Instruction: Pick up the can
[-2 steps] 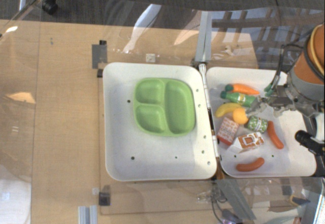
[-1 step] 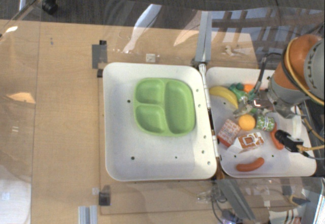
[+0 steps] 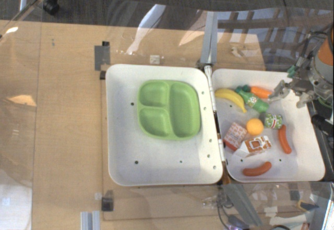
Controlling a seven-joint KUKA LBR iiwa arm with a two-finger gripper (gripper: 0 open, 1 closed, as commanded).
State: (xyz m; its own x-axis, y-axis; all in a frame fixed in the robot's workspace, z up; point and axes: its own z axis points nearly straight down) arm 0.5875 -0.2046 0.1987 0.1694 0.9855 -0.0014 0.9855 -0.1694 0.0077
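Nearest the camera in the right-hand shallow white plastic bin (image 3: 308, 169) lies a glossy red sausage-shaped toy (image 3: 257, 169), close to the near wall. Just beyond it sits a small white and orange printed carton (image 3: 258, 145), with a red and white patterned box (image 3: 235, 134) to its left and a smooth orange ball (image 3: 254, 126) touching both from the far side. A second red sausage-shaped toy (image 3: 284, 139) lies to the right. The small green and white printed can (image 3: 273, 120) lies on its side near the bin's middle, right of the ball. Farther back are a curved yellow plastic banana (image 3: 231, 98), a green bottle-like toy (image 3: 251, 100) and an orange carrot-shaped toy (image 3: 260, 91). The left white bin (image 3: 125, 161) carries a matte green three-compartment plate (image 3: 169, 109) on a wooden surface (image 3: 57, 135).

The two-finger metal gripper (image 3: 292, 94) hangs over the far right of the right bin. Its jaws stand spread apart with nothing between them. The can lies nearer and slightly left of the jaws, apart from them.
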